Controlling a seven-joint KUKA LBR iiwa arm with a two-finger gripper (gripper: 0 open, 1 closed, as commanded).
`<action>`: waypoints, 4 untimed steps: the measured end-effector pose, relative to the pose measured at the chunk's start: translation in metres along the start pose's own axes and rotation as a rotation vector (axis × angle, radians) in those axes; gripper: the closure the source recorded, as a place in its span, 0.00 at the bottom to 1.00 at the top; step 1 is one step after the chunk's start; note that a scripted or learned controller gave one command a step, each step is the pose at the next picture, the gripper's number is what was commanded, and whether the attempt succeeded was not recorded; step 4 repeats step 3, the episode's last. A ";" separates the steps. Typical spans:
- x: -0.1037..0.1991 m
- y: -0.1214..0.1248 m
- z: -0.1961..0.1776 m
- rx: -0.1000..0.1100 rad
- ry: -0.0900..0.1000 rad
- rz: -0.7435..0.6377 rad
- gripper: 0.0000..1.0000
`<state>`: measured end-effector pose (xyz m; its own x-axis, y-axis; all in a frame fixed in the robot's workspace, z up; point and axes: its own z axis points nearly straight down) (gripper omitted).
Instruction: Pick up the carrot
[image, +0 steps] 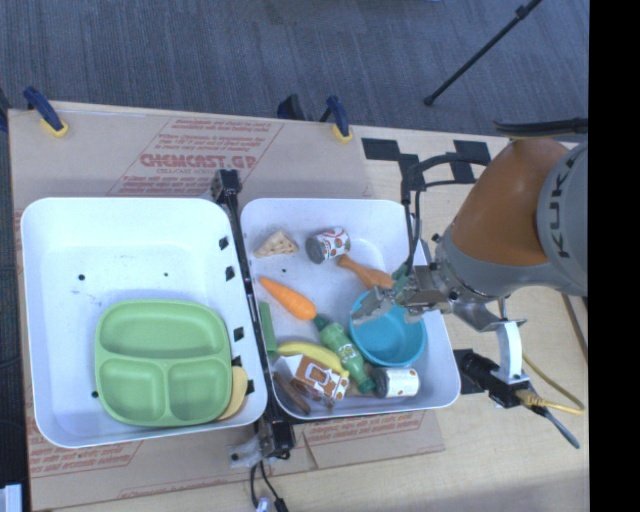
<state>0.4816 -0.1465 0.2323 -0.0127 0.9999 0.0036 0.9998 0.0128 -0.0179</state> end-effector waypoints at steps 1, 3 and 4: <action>0.045 0.073 0.141 -0.010 -0.005 0.151 0.00; 0.066 0.100 0.042 -0.004 -0.004 -0.021 1.00; 0.066 0.100 0.042 -0.004 -0.004 -0.021 1.00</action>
